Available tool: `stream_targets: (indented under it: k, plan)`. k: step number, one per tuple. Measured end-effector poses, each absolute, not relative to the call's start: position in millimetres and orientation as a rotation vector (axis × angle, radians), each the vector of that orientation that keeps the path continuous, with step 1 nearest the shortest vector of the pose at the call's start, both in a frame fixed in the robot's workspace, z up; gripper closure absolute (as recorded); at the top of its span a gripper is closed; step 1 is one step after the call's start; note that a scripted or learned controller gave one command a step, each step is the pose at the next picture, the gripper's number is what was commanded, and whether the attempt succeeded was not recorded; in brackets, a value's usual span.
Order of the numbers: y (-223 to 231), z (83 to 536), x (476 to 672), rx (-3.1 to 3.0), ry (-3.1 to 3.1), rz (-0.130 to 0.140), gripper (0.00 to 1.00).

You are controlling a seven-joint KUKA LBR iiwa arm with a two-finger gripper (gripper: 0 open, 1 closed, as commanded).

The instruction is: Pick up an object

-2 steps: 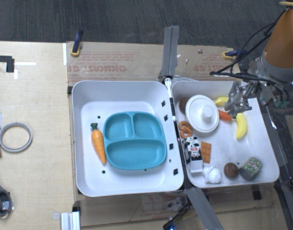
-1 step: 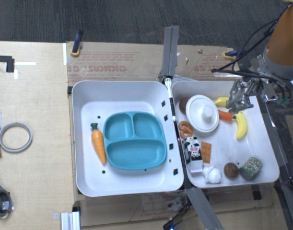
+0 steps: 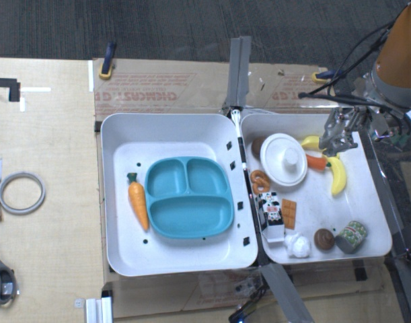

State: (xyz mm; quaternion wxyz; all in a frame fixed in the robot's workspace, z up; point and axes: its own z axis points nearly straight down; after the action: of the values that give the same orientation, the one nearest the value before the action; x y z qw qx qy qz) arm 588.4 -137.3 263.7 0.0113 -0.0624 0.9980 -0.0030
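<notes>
Camera view: slanted look down on a pale wooden table (image 3: 44, 133) carrying two shallow white bins side by side.
Left bin (image 3: 118, 247): smooth white plastic, rounded corners; holds a glossy teal plate (image 3: 190, 198) split into three compartments, and an orange carrot (image 3: 138, 204) with a green top lying just left of the plate.
Right bin (image 3: 373, 214): same white plastic, crowded with small toy-like things.
Far part of right bin: round white lidded bowl (image 3: 284, 158) with a knob on top; a curved yellow banana (image 3: 337, 175) to its right; a small orange-red piece (image 3: 316, 163) between bowl and banana; another yellow piece (image 3: 310, 142) just beyond it.
Middle of right bin: brown pretzel (image 3: 260, 180); black-and-white carton (image 3: 270, 211); flat orange-brown waffle-like cracker (image 3: 289, 212).
Near part of right bin: white lumpy ball (image 3: 299, 246); dark brown round thing (image 3: 324, 238); green patterned can (image 3: 352, 236) lying tilted.
End effector (image 3: 340, 138): grey metal, over the far right of the right bin, low above the banana's far end and the orange-red piece; open or clenched cannot be told, contact with anything unclear.
Left on table: grey tape ring (image 3: 20, 192), lying flat, well apart from the bins.
</notes>
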Motion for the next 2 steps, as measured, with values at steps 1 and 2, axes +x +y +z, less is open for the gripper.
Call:
stream_targets:
  k: [1, 2]
  plan:
    - [-137.6, 273.5, 589.9, -0.193, 3.108, -0.012, 1.0]
    - [-138.0, 283.1, 591.4, -0.191, 3.103, -0.013, 1.0]
